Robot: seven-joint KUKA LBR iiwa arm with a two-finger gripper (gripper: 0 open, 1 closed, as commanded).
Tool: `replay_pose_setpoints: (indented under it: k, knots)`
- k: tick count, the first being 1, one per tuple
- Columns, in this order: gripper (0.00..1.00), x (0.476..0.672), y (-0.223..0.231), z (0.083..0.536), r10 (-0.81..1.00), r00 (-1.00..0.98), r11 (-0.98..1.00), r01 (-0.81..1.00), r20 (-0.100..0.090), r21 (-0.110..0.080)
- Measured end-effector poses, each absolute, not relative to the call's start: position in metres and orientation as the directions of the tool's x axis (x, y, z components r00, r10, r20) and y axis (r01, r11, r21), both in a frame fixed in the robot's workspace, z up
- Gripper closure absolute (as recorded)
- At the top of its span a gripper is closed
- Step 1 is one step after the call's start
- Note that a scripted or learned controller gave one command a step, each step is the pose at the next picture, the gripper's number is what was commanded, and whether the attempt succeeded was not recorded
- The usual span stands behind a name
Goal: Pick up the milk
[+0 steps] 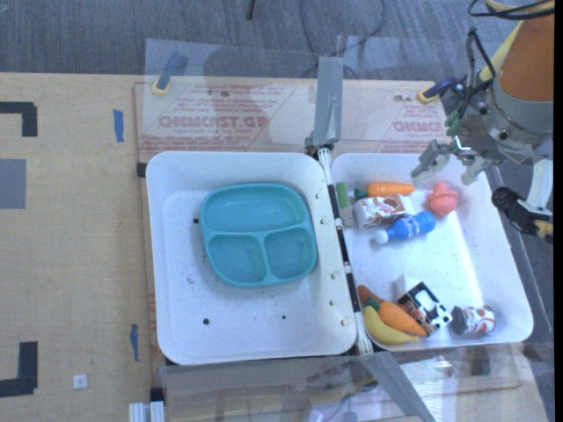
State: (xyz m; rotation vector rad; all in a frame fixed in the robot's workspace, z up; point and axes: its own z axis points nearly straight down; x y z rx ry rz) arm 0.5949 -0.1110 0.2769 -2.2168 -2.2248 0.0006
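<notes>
The milk (426, 304) is a small white carton with black cow patches, lying near the front of the right bin (493, 253). It rests against a carrot (398, 316) and a banana (383, 328). My gripper (451, 166) hovers over the far right corner of that bin, just above a pink toy (442, 200) and well away from the milk. Its fingers are spread open with nothing between them.
In the right bin's far part lie a brown and white carton (380, 209), a blue bottle (410, 228) and an orange carrot (390, 188). A small can (476, 320) sits right of the milk. The left bin (176, 315) bears a teal divided plate (259, 233).
</notes>
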Motion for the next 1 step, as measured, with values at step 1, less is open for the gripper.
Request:
replay_pose_setpoints:
  k: [1]
  knots:
    - [0.0,0.5205,-0.1149,0.1785,0.999,-0.052,0.052,0.999,0.0,0.0]
